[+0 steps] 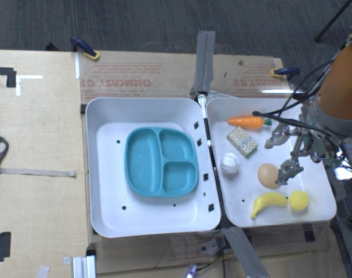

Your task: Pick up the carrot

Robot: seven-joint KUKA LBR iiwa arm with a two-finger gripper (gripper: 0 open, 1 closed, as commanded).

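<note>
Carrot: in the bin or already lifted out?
In the bin. The carrot lies flat on the floor of the right bin near its far edge, apart from the gripper.

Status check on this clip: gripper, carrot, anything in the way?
Gripper open over the right bin, holding nothing. Carrot lies untouched at the bin's far side. Patterned block sits just beside the carrot; egg near the fingers.

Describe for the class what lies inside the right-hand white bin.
The right bin holds a carrot, patterned block, white ball, egg, banana and lemon. The gripper covers some floor.
</note>
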